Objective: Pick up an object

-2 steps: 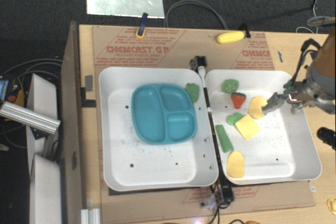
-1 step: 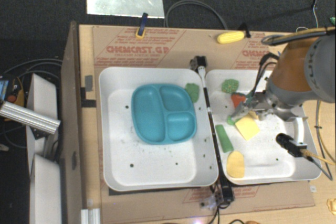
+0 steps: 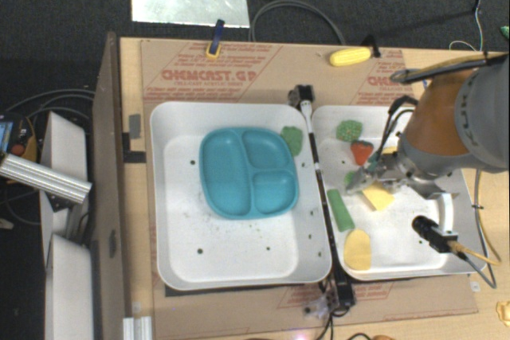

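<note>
Objects for the pick: five loose pieces in the white bin on the view's right, grouped around the gripper. Nearest is a yellow wedge, just below the gripper and slightly to its right in the view; you cannot tell whether the two touch. A red piece sits just above the gripper, on the side opposite the wedge.

Gripper state: you cannot tell from this slant whether it is released or clenched; its tip reads as a dark blur against the bin floor.

Further out, a green stick lies below and left of the gripper, along the bin's left wall. A pale yellow oval lies past the stick, well below the gripper, near the lower rim. A green leafy piece lies above the red piece, toward the upper rim.

The arm, grey with its orange band, comes in from the gripper's right, over the right half of that bin.

Left of the gripper, past the dark divider, you have the second white bin. It holds a blue divided plate, lying flat, with a small green piece at the plate's upper right corner.

Well above the gripper, outside both bins, a yellow banana-shaped item lies on the cardboard sheet covering the bench.
</note>
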Motion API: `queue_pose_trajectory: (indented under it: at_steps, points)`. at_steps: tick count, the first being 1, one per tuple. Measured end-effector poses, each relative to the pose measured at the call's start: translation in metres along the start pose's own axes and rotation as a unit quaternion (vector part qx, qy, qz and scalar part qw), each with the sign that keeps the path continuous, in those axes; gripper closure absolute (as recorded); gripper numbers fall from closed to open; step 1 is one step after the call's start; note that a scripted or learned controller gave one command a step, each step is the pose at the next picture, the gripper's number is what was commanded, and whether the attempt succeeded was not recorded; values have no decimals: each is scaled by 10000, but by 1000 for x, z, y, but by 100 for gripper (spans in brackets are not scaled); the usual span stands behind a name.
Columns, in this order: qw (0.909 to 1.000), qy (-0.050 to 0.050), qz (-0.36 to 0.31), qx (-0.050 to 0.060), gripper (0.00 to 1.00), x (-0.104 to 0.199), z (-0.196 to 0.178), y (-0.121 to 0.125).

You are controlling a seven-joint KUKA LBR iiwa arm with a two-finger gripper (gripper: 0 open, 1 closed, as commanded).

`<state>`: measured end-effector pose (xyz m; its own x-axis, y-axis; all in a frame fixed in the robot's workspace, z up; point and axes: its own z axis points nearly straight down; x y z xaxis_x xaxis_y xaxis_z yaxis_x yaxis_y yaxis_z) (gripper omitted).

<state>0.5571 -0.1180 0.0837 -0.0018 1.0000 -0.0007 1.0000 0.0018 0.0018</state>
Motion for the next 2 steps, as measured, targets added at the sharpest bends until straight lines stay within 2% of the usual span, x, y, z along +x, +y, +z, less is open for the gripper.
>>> queue_pose_trajectory:
  at_steps: [2]
  points:
    - [10000,3,12,19,0,-15,0,-39]
